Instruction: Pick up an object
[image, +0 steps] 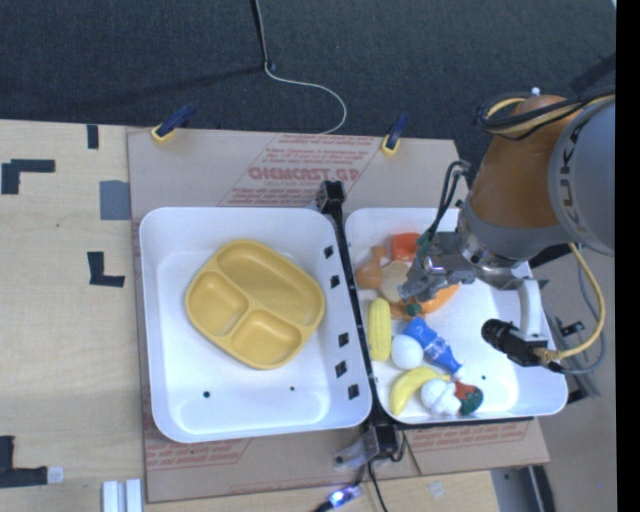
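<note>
The gripper (425, 285) hangs low in the right bin (520, 400); how it stands I cannot tell. An orange toy (443, 293) lies just beside it, a blue bottle (432, 344) just below.

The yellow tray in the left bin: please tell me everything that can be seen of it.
The yellow tray is a divided plate with rounded corners, apparently smooth plastic, with three compartments: one large and two smaller. It lies flat, right side up and turned at an angle, on the floor of the left bin, toward the upper middle. Its compartments hold nothing. It rests on the bin floor alone; the bin walls stand apart from it.
</note>
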